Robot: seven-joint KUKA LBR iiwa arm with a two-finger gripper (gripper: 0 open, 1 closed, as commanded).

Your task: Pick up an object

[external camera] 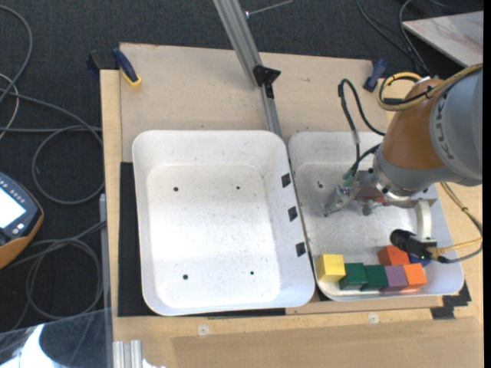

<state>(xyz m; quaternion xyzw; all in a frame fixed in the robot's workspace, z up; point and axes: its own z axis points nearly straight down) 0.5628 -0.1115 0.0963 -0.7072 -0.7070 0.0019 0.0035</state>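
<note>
Tool (347, 202) above right bin (307, 159); blocks (374, 271) unlabelled.

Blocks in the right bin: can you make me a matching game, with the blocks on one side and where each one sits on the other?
Match each block to its place in the row along the right bin's near wall.

Things:
1. yellow block
2. purple block
3. green blocks
4. red block

Places:
A. between the yellow and purple ones
B. at the left end of the row
C. behind the purple one, toward the arm
D. between the green ones and an orange one

Pairs: 1-B, 2-D, 3-A, 4-C
</note>
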